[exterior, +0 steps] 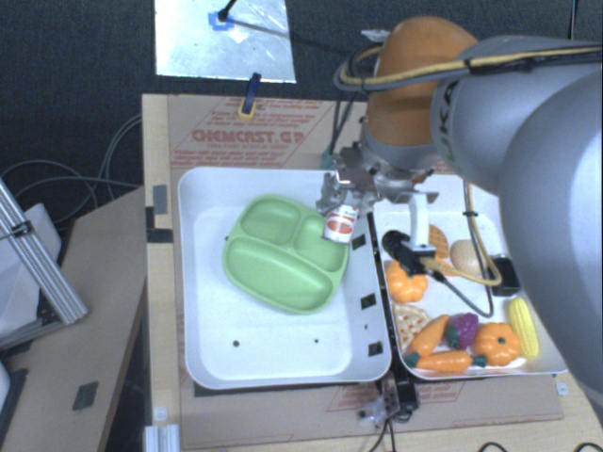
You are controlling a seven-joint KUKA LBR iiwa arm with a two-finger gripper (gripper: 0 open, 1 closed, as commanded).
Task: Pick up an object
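Camera view, single frame logged.

Two shallow white bins were seen side by side on a brown cardboard sheet with red lettering [247,136]. The left white bin [283,345] was occupied by a pale green plastic plate with three compartments [283,262], lying flat and turned at an angle, towards the far half of the bin.

The two-finger gripper [336,205] was positioned over the far right corner of the left bin, just beside the wall shared by the bins. The fingers were recorded as closed on the top of a small white cylindrical can with an orange-red label band [340,226]. The can was tilted and was seen over the far right edge of the green plate; whether it touched the plate could not be determined.

In the right white bin [471,372], toy foods were noted, crowded together: an orange pumpkin-like piece [407,286], a tan waffle-patterned cracker [407,322], an orange carrot [431,333], a purple piece [462,330], a round orange fruit [497,344], a yellow corn cob [521,326] and a pale bread roll [464,252].
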